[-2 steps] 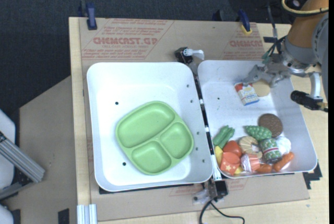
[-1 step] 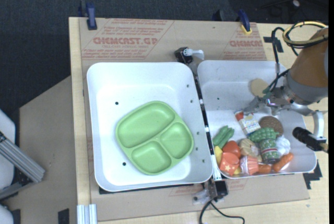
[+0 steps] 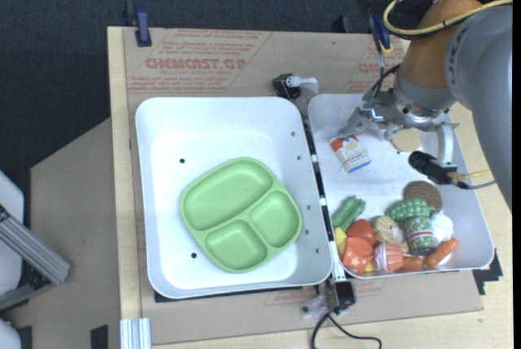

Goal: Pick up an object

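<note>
I am seeing the gripper point(image 3: 376, 116) hanging low over the right bin point(image 3: 480, 219), just beside a small red and white carton point(image 3: 349, 153); I cannot tell its jaw state. The left bin point(image 3: 155, 176) is holding a green tray point(image 3: 240, 214).

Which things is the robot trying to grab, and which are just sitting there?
For the job:
tool
carton
toy food pile
right bin

Just lying about:
green tray
left bin
blue clamp
</note>
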You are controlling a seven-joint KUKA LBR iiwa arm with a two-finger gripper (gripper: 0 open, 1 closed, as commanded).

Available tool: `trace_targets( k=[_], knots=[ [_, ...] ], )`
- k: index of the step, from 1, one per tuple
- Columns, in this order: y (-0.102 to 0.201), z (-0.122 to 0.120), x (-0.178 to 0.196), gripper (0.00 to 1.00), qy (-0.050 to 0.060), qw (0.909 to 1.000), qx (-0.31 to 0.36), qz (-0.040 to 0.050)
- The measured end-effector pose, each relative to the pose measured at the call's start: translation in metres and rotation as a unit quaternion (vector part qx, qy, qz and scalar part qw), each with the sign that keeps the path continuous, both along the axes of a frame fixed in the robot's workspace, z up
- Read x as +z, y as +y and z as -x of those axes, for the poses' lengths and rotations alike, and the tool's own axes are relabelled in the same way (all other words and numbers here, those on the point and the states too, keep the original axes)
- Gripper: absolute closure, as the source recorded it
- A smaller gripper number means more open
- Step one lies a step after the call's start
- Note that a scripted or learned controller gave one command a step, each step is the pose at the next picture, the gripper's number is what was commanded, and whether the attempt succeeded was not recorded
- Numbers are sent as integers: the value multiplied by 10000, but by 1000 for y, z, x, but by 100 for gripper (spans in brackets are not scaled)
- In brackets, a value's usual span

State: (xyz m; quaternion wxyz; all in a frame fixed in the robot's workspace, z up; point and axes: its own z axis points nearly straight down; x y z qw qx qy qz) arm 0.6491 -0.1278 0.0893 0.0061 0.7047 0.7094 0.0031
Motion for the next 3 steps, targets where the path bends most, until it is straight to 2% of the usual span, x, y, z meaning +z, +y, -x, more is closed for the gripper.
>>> trace_targets(
  k=[1,2,3],
  knots=[
    [19,82,5,0,38,10000,-48,-24],
    [-34,-5,86,0,-16,10000,-32,14],
    [39,-17,-10,0,99,9999,-6,-39]
  ],
)
